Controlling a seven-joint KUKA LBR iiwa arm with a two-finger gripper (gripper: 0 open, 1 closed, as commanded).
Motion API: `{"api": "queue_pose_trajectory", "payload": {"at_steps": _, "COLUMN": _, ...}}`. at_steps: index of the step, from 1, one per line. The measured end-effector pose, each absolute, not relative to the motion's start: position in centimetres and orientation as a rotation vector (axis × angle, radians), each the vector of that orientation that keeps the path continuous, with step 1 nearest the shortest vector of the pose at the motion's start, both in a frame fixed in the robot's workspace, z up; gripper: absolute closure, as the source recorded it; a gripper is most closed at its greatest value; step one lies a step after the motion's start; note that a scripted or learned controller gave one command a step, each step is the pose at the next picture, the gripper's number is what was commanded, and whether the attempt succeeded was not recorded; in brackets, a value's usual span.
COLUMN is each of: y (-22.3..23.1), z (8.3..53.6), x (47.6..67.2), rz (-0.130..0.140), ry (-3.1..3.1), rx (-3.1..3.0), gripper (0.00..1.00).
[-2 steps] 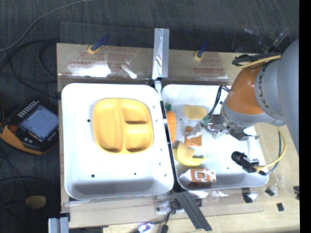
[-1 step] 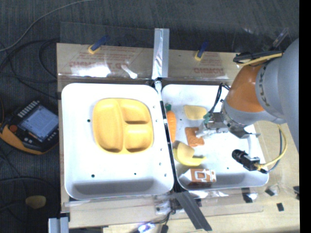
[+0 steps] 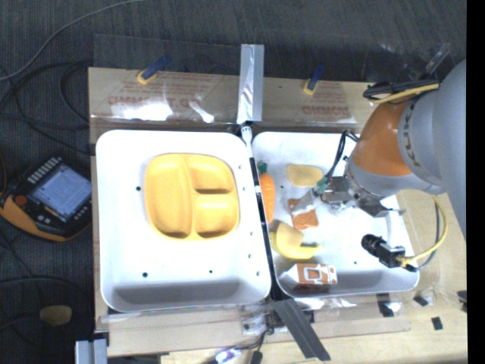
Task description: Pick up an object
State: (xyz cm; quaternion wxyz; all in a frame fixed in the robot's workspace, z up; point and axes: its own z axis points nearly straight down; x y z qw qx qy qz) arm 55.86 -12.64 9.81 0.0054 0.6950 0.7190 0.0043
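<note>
1. Just left of gripper: orange packet, lying in right bin.
2. Finger spread: cannot tell.
3. Counted: two bins, one yellow tray, one carrot.

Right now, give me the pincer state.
Pincer: low in the right bin, among the food items; open or shut cannot be told.

Bulky grey arm, orange wrist band, black cables, yellow hose, dark metal claw.
</note>
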Motion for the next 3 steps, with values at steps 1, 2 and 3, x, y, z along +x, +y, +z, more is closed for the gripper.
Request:
{"api": "queue_pose_trajectory", "payload": {"at_steps": 1, "y": -12.6, "z": 10.3, "x": 55.8, "rz": 0.009, "ry": 2.258, "rx": 2.179, "gripper": 1.00}}
{"api": "queue_pose_trajectory", "payload": {"at_steps": 2, "y": -12.6, "z": 10.3, "x": 55.8, "rz": 0.009, "ry": 2.258, "rx": 2.179, "gripper": 0.00}}
{"api": "queue_pose_trajectory", "payload": {"at_steps": 3, "y": -10.7, "z": 8.9, "x": 56.4, "rz": -0.001, "ry": 2.535, "rx": 1.835, "gripper": 0.00}}
